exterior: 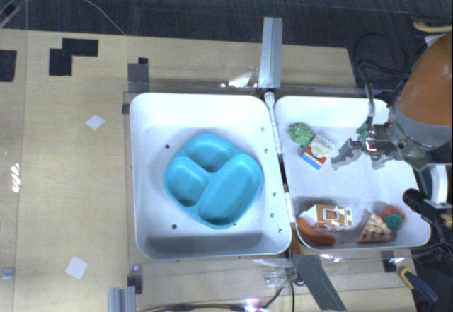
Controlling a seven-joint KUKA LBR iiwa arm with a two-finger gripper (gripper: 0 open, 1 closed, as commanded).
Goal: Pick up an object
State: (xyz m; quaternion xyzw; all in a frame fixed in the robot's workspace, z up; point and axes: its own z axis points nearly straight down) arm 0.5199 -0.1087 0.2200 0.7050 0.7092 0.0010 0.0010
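Camera view: no object has been picked yet, as far as shown. Candidates all sit in the right bin (396, 183). A green knobbly round item (301, 134) lies near the bin's upper left, w/ a small flat white/orange/blue packet (316, 150) just beside it. Along the lower edge: a boxy carton w/ orange print (333, 216) resting against a red sausage-like piece (316, 233), then a triangular pizza-slice toy (375, 230), and a small reddish rounded piece w/ green top (394, 219).

Gripper (345, 155) hovers right of the packet, close but apart from it. Fingers look slightly parted w/ nothing between them. Judged: approach stage only; closing on something and lifting are left.

Outward: the left bin (145, 183) holds a glossy blue plastic divided dish (214, 180), rounded, three compartments. Both bins are smooth white, shallow. The bench (64, 183) is pale wood-grain.
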